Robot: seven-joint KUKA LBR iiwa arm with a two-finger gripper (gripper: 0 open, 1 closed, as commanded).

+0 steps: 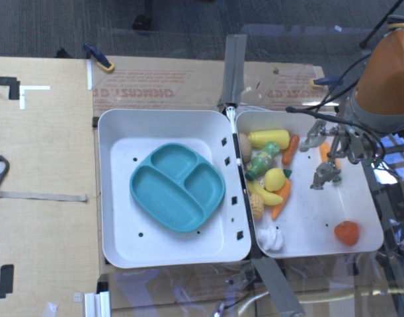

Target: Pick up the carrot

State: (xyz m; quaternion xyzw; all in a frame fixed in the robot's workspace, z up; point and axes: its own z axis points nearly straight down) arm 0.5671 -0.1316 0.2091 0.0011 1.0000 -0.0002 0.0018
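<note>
Taking the right bin [360, 243] as the landmark: in the bin to its left a teal plate [178, 187] is lying idle. Along the right bin's left wall the toy food is crowding together, with one carrot [291, 148] leaning beside the yellow corn [269, 138] and another carrot [282, 198] tucked under the lemon [274, 179]. Over the bin's middle the gripper [327, 167] is hanging, grasping nothing; whether it is released or clenched I cannot tell. Descending there risks closing on bare floor, or on neighbours instead of carrot.
</note>
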